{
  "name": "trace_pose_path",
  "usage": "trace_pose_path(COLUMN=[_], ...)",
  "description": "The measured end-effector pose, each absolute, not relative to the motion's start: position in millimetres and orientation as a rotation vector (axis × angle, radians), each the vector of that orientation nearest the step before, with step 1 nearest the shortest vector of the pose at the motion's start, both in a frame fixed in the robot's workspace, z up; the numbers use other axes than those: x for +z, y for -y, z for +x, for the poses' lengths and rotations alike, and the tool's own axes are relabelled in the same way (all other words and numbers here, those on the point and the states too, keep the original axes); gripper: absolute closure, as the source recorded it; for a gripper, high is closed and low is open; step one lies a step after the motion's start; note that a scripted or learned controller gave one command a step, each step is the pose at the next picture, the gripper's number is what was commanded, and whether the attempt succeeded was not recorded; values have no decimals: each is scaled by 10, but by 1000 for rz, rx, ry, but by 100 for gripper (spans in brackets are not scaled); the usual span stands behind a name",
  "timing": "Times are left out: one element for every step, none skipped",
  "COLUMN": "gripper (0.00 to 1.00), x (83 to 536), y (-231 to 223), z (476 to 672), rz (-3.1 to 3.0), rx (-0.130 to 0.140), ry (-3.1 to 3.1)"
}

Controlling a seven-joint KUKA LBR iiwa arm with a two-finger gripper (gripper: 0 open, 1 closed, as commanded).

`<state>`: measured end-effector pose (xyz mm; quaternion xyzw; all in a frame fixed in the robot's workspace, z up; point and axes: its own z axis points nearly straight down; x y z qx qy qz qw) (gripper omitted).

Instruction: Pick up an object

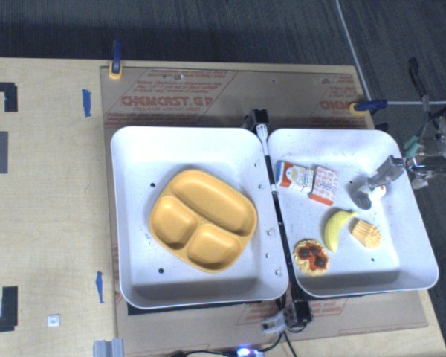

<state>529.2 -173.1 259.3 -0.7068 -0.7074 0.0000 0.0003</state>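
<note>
Two shallow white bins sit side by side on the bench, the left bin (pixel 126 199) carrying a yellow divided tray (pixel 201 219) that fills most of its floor. The right bin (pixel 416 266) holds the loose objects: a red-and-white carton (pixel 305 181) lying flat near its far left corner, a yellow banana-shaped piece (pixel 337 228) around the middle, a ridged yellow block (pixel 366 233) just beside that on the right, and a small round pizza-like disc (pixel 311 255) near the front left corner. Reaching in over the right edge, the gripper (pixel 366 194) hangs low above the floor just beyond the banana-shaped piece; whether its jaws are apart or together cannot be told.
</note>
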Motion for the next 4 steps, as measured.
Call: trace_pose_path(gripper=[0,0,100,100], x=[1066,857,968,1851], y=[1873,1335,1345,563], z=[5489,4796,4822,4892], rz=[-2221,-2222,-2229,-2220], rx=[1,-3,-7,-3], ry=[2221,2221,2227,2225])
